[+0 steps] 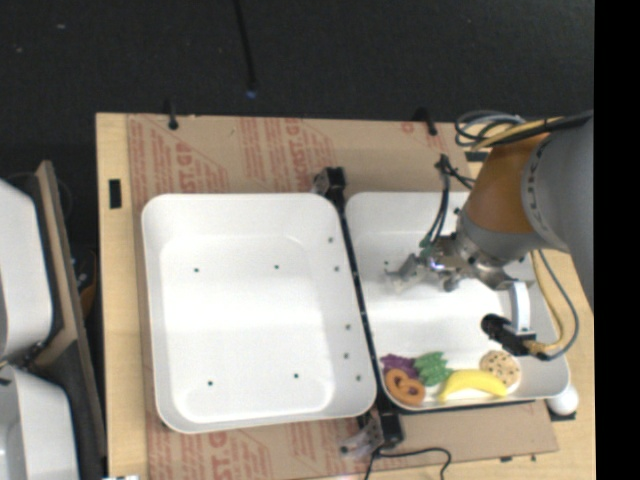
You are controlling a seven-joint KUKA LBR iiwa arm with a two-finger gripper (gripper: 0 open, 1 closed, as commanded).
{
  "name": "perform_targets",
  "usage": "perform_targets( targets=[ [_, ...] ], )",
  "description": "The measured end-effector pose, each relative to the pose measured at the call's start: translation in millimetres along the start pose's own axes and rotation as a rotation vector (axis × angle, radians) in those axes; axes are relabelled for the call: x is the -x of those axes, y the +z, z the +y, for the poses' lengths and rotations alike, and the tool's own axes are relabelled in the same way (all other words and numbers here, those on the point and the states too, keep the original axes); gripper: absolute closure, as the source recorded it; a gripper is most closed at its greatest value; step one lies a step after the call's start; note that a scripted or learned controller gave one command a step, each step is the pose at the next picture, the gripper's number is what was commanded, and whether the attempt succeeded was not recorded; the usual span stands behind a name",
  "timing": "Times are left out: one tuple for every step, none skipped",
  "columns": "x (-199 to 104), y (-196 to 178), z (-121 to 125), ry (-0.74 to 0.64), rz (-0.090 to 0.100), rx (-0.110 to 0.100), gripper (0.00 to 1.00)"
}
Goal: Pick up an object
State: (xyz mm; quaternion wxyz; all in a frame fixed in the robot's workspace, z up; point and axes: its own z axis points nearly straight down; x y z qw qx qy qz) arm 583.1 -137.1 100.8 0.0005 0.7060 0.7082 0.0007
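Several small toy foods lie along the near edge of the right bin (400,223): a purple grape bunch (397,365), an orange ring-shaped piece (405,389), a green leafy piece (434,367), a yellow banana (470,385) and a speckled cookie (499,368). My gripper (428,270) hangs low over the middle of the right bin, well behind the foods. Its fingers are spread open with bare white bin floor between them.
The left bin (240,308) sits beside the right one, with a black divider clip (330,181) at the far end of the seam. Cables loop off the arm's wrist (510,203) over the right bin's right side. Cardboard lines the bench (240,143).
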Motion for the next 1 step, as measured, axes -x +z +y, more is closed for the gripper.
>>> perform_targets(
  targets=[
    [-22.6,0.0,49.2,0.001,-0.001,0.0,0.0]
  ],
)
